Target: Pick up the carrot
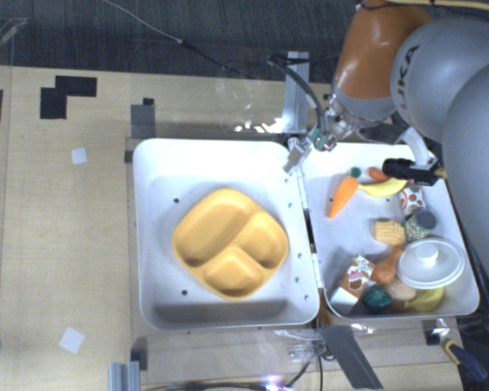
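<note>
In the right white bin (464,296), near its upper left corner, the orange tapered carrot (341,196) lies free with its green top pointing up and to the right. The two-finger gripper (296,156) hangs above the divider between the bins, up and left of the carrot, apart from it. I cannot tell how its tool is set. A yellow sectioned plastic plate (230,241) rests in the left white bin (155,300).

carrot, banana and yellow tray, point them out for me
carrot (341,196), camera view, middle of its orange body
banana (381,189), camera view, middle of its curve
yellow tray (231,241), camera view, ridge where its compartments meet
</note>
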`<state>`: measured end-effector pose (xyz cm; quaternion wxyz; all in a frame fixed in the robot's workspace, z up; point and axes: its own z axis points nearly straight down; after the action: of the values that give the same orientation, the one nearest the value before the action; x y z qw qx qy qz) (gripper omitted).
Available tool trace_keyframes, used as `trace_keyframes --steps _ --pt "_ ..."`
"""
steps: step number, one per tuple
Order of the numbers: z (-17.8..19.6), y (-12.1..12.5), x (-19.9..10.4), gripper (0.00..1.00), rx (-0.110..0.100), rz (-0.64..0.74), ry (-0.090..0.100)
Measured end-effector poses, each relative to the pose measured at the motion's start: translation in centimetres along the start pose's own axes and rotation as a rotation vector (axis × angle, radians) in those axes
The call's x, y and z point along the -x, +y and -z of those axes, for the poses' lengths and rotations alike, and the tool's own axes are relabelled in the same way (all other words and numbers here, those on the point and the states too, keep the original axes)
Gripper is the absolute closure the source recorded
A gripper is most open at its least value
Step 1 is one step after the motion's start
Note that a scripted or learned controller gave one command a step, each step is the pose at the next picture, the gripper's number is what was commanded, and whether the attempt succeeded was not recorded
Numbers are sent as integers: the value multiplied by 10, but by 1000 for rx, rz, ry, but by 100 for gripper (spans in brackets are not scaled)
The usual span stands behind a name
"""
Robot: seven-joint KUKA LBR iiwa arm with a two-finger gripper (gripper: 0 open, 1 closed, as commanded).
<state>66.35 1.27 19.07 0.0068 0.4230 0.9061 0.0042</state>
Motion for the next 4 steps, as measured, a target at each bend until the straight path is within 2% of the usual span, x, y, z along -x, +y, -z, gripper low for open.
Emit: trace_keyframes --steps 1,2,3,4 --pt "-4 -59 29 0 -10 -202 4" --pt "-4 -94 -5 0 -9 -99 5" --pt "-4 -125 -48 0 -10 -216 6" --pt "-4 -72 -8 0 -9 -316 3"
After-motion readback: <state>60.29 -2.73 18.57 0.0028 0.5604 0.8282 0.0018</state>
